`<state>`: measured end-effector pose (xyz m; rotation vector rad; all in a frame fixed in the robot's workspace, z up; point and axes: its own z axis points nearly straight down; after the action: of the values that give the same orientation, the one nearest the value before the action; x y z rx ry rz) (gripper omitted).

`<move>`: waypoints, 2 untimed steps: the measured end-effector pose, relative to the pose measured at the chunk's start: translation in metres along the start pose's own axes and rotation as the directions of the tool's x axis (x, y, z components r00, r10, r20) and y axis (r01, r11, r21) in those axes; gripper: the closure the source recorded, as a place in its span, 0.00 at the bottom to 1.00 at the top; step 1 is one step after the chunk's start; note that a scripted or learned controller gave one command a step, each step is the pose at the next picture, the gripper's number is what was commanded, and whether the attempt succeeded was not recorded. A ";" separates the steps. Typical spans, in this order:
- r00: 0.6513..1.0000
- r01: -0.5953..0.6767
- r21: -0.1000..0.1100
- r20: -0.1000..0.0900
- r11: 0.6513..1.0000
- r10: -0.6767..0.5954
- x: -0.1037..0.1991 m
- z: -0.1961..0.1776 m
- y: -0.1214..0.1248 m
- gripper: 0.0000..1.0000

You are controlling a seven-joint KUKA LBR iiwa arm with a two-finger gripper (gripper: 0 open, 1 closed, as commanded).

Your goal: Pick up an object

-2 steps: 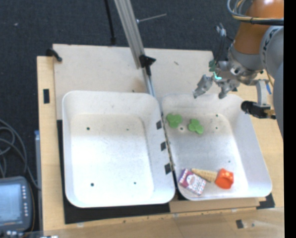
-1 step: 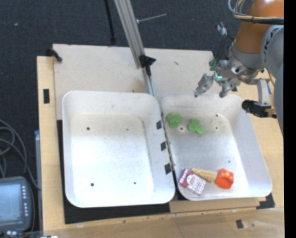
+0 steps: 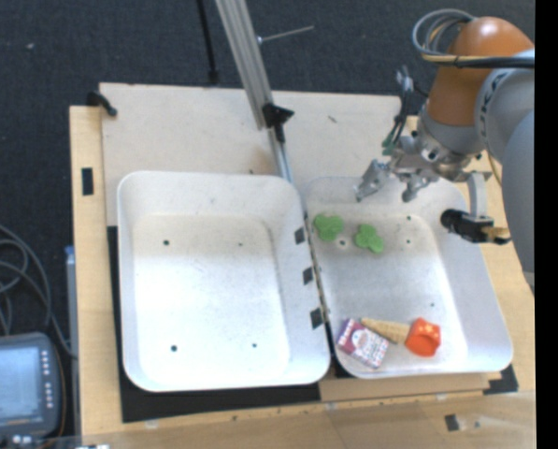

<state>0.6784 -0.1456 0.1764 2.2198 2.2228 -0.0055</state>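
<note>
On the bench, the right bin (image 3: 465, 279) holds two small green pieces (image 3: 350, 233) near its far-left corner, probably light and soft, best pinched across the middle, while the gripper (image 3: 388, 187) hovers just beyond them, fingers apart and empty.

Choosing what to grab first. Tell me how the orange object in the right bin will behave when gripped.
The orange object looks small and rounded, so it may roll or squirt out of a pinch. It probably is light. It touches a tan cone, which may get nudged too.
</note>
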 end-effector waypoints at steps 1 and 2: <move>1.000 -0.001 0.003 0.000 1.000 0.001 0.001 0.061 -0.006 0.00; 1.000 -0.002 -0.001 0.001 1.000 0.002 0.000 0.076 -0.006 0.00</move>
<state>0.6719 -0.1456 0.1008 2.2206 2.2198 -0.0050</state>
